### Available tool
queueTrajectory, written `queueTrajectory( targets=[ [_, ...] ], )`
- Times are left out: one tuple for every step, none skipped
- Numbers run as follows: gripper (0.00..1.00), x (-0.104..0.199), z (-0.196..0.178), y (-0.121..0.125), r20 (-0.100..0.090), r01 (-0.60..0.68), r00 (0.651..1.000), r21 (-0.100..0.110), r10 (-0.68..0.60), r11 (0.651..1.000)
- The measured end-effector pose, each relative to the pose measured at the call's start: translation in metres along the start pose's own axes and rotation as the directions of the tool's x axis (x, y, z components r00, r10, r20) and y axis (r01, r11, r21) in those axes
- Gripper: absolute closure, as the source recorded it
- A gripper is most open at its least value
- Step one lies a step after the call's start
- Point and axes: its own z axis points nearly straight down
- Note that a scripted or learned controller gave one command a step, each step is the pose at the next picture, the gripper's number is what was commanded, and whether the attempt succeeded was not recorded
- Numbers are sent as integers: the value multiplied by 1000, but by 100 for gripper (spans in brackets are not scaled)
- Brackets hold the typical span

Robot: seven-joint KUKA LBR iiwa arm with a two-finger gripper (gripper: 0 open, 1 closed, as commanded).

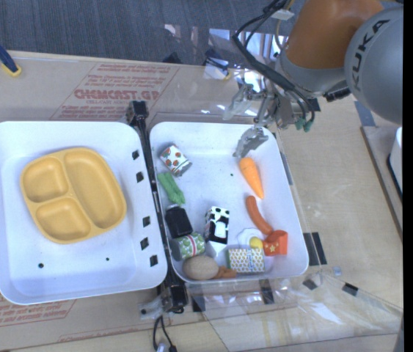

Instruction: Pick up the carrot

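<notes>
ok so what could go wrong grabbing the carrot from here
The pincer hangs just above the carrot's thick end, near the bin wall, so it may clip the wall on the way down. The carrot tapers, so it could slip out. The sausage lies close below its tip and might get nudged.

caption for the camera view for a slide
Gripper poised just above the carrot in the right bin; yellow tray in the left.
</notes>
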Motion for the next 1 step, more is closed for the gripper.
queueTrajectory(
  targets=[
    [0, -3, 164, -35, -16, -161, 987, -3, 161, 987]
  ],
)
